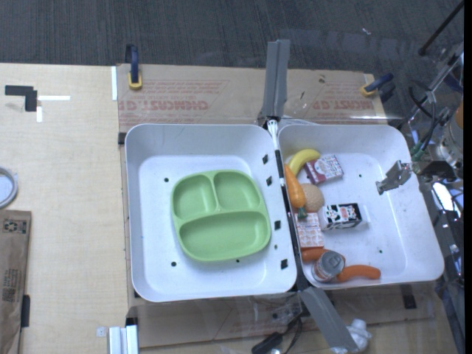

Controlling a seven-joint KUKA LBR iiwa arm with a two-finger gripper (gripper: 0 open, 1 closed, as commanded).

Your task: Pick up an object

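1. Nearest, along the right bin's (413,268) near edge, a long orange carrot-like piece (360,273) lies flat beside a round tin (328,265). It is free on its outer side, so it looks the easiest target.
2. Behind it, against the bin's left wall, small things crowd together: a pink box (308,231), a black-and-white carton (343,215), a beige ball (311,196) and an upright orange carrot (295,186).
3. Farther back lie a yellow banana (303,158) and a maroon box (324,169).
4. The gripper (394,175) hangs over bare floor near the bin's right edge, well apart from every object; whether it is open or closed cannot be told.
5. To do this well, it should travel towards the near edge, line up across the orange piece's narrow width, and descend clear of the tin.
6. The left bin (140,198) carries a green divided plate (221,214).
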